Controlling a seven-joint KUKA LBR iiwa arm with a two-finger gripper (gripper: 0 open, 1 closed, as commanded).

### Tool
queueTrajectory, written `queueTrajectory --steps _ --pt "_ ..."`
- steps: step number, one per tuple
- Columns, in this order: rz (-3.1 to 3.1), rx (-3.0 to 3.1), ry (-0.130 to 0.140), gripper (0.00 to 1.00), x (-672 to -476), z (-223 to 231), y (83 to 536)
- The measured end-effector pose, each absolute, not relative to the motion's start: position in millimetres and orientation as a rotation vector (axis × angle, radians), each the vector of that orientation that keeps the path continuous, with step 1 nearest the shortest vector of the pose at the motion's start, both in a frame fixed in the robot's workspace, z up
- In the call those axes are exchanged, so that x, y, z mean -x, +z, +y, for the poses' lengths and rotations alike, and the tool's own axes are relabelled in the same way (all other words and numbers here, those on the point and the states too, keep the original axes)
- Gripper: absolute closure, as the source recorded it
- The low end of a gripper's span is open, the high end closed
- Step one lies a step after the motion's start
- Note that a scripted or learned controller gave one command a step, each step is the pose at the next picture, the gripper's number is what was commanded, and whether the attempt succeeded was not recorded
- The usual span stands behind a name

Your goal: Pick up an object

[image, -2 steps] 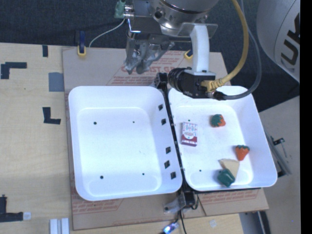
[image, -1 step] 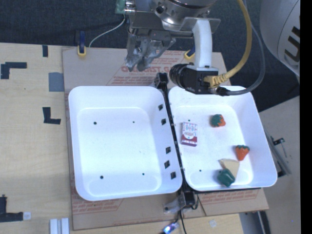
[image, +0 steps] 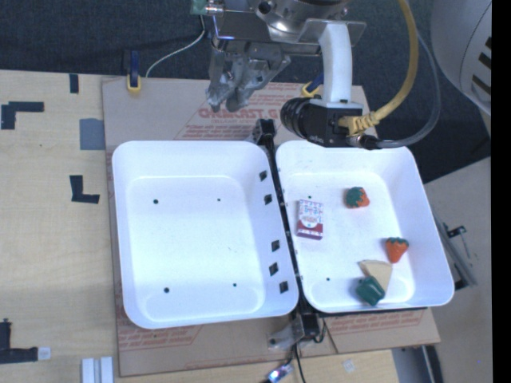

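Nearest us in the right bin (image: 415, 214) lie a green block (image: 370, 292), a wedge (image: 377, 271), two small orange toys and a flat card packet (image: 310, 219), light and stiff, best pinched across its edges. Beyond, the tool (image: 230, 94) hangs clenched, holding nothing.

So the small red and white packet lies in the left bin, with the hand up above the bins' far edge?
Not quite. The camera view shows the red and white packet in the right bin, near the divider. The hand is indeed above the far edge.
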State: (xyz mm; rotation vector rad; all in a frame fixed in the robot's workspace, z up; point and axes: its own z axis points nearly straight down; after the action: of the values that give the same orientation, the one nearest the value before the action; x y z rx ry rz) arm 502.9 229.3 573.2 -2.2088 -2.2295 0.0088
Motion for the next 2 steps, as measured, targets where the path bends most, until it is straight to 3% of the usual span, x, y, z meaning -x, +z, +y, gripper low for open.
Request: queueTrajectory --steps 1,2 --pt "-2.217 2.223 0.009 1.00 -502.0 172 532" --pt "-2.224 2.218 0.004 1.00 -502.5 175 544"
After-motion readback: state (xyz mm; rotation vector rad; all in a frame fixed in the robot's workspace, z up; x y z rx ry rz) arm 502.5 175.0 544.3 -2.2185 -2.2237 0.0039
